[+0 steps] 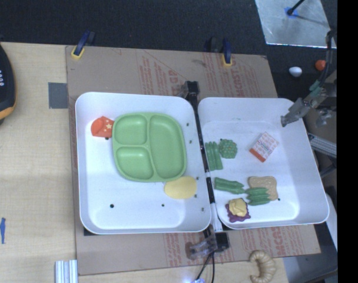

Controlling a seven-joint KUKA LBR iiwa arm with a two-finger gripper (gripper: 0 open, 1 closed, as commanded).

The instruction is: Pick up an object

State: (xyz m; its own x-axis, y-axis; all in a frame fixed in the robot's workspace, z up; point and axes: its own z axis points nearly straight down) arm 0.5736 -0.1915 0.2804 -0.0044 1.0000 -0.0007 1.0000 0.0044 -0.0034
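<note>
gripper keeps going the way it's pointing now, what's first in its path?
Likely bare floor of the right bin: the gripper points down-left over its right rim. The red-and-white packet lies next along that line; depth unclear.

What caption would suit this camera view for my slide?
Gripper poised at the right bin's far edge, above toy food, with a green tray in the left bin.

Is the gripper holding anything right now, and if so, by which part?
Nothing is held. The gripper sits at the right bin's upper right edge with nothing between its fingers; the nearest item, the red-and-white packet, lies apart from it on the bin floor.
</note>
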